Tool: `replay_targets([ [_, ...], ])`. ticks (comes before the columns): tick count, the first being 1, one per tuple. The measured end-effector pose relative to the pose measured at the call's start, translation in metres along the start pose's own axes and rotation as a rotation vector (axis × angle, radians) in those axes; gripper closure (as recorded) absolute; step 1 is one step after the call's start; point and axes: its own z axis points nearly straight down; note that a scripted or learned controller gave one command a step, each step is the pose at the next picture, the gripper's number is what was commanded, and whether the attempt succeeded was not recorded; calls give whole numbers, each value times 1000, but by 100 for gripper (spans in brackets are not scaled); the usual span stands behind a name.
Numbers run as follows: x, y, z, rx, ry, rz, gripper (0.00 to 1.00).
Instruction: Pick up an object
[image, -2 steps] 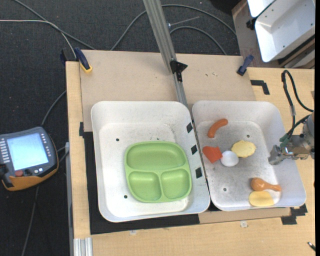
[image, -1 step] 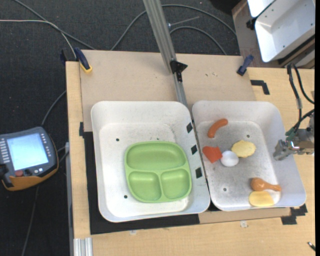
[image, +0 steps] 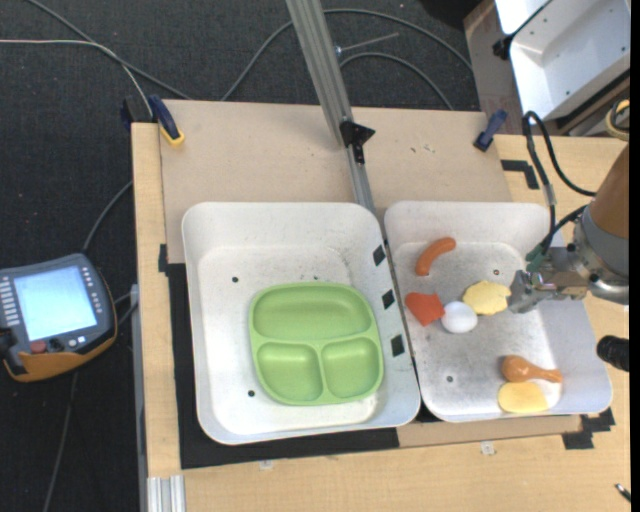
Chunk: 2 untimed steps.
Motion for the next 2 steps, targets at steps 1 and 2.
replay_targets([
  [1, 60, 7, -2, 3, 2, 0, 100],
  [2, 108, 32, 2, 1, 0, 1, 100],
])
